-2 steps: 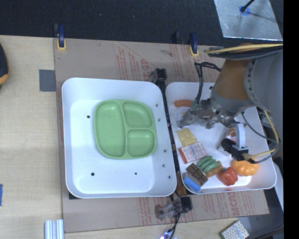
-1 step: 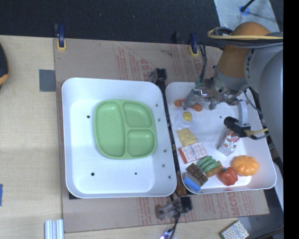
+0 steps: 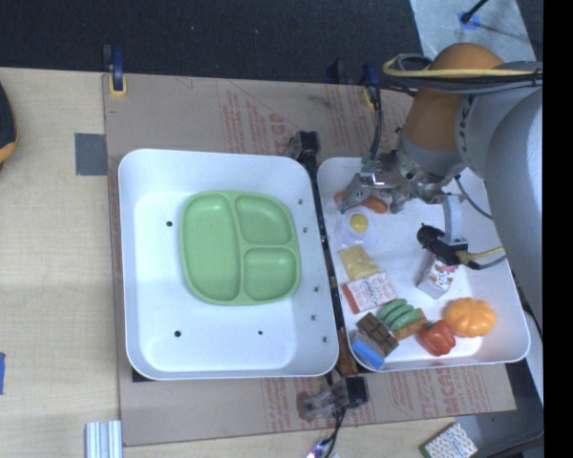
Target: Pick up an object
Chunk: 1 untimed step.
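An orange toy piece point(image 3: 355, 198) lies at the far left corner of the right bin point(image 3: 516, 351), right under the tool point(image 3: 377, 191), which hangs low over it, likely lined up for a grab; whether it grips I cannot tell. The same bin holds a yellow block point(image 3: 357, 260), green beans point(image 3: 397, 313), a pumpkin point(image 3: 470, 317) and more. The left bin point(image 3: 143, 256) holds a green divided plate point(image 3: 239, 247).
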Available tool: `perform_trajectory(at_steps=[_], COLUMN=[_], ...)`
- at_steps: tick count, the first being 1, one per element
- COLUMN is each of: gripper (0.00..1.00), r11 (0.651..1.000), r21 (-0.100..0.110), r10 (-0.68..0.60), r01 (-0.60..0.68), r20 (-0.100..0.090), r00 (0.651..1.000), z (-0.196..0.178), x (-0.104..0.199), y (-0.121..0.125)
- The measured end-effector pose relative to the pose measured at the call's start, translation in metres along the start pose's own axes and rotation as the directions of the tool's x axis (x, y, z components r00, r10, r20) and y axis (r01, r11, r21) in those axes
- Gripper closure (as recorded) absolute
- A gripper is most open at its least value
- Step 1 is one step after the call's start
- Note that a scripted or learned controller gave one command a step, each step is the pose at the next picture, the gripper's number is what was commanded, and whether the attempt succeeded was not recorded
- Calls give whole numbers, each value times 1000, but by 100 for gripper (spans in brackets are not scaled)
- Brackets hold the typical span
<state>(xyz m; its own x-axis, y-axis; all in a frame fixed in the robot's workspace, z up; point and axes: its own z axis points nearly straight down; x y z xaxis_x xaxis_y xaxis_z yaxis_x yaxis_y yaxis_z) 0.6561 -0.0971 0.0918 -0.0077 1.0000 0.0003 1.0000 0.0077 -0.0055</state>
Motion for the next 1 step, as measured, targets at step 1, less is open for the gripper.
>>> perform_trajectory(at_steps=[1], gripper=[0], r11=[1000], r21=[-3], r10=[5], r01=[-5], r20=[1], r00=[1000], z=[0], x=[-9], y=[0])
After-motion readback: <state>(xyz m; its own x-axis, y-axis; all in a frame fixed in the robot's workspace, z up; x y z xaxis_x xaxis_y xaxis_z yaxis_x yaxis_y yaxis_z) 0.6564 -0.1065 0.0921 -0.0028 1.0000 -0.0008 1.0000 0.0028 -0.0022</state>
